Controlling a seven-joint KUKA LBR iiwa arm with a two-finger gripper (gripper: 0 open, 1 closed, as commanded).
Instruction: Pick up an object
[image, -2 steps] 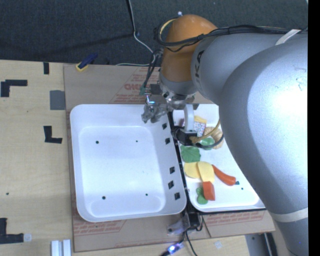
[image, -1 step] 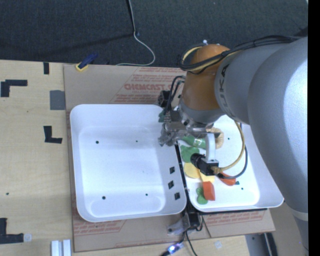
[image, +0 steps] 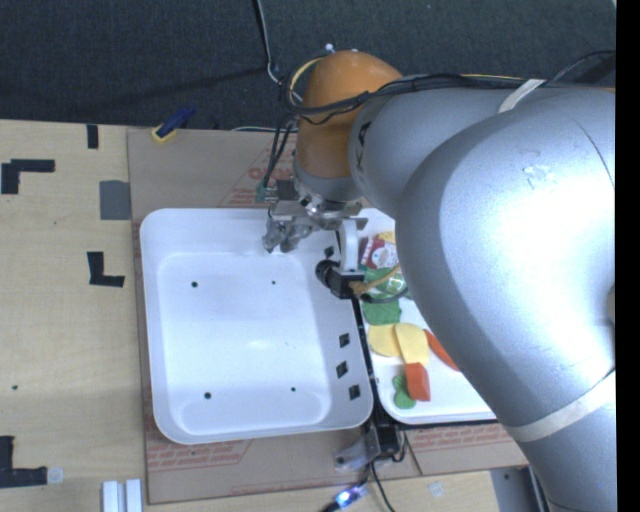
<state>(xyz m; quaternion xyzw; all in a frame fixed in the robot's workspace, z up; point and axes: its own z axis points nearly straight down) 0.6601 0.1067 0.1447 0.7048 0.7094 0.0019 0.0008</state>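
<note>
Now small grey metal gripper (image: 284, 236) hangs over left white plastic bin (image: 165, 300); grip unclear. Colourful toy pile (image: 395, 330) sits far right, so grab may miss.

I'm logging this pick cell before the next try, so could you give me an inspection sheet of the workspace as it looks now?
Surface: brown cardboard bench top with black tape marks; two white bins side by side.
Job's things: toy food in the right bin: yellow piece, red piece, green piece, printed packet. Left bin shows four dark dots on its floor.
Clutter: blue item at the bench's far edge.
Grippers: tool hangs over the left bin's far rim; nothing seen between its fingers.
Cables: black cable running up from the wrist.
Surroundings: dark cloth behind the bench.
</note>
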